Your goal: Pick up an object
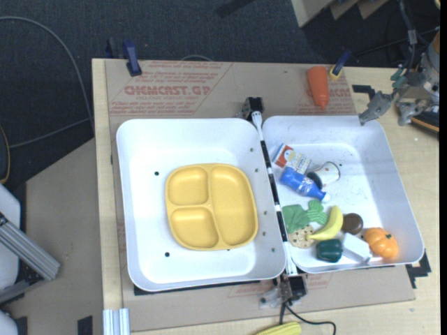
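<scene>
Claw [369, 112] sits at the far right, over the far rim of the right bin [391, 152]; it carries nothing, and whether it is spread I cannot tell. Candidates lie clustered in that bin's near half: blue bottle [300, 183], banana [328, 223], orange pumpkin [382, 241], green block [329, 250]. Judgement: go for the bottle, which has the clearest space around it. Descend straight, straddle its short axis, avoid the bin divider. Yellow tray [209, 206] in the left bin is too flat.
</scene>
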`<state>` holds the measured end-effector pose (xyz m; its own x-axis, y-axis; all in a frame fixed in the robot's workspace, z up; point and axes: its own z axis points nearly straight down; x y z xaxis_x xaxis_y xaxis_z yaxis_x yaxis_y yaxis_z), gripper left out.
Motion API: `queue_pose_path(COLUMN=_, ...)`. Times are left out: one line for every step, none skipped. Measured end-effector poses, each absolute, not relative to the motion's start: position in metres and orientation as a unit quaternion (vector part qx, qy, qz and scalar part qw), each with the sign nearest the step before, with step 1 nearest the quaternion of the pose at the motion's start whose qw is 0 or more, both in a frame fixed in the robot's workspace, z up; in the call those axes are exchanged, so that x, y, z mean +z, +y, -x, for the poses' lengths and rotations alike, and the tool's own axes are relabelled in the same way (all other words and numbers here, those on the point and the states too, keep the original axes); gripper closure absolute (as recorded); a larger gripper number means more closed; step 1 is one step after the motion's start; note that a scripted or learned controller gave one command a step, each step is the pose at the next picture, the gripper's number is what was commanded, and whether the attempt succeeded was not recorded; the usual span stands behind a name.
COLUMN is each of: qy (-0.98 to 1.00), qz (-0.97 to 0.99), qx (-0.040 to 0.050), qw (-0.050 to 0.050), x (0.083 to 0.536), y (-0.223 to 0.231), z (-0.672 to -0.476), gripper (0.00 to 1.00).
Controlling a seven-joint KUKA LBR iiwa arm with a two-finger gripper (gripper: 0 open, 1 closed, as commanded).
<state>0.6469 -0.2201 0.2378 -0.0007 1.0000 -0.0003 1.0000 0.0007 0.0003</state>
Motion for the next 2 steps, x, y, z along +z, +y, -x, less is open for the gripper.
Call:
queue_pose_path(qy=0.707, qz=-0.707, qx=-0.0002, qw=-0.001, x=0.170, y=-0.162, z=-0.571, gripper=0.00)
queue_pose_path(qy=0.707, qz=-0.707, qx=0.0000, qw=0.000, x=0.095, y=-0.142, z=-0.518, gripper=0.00)
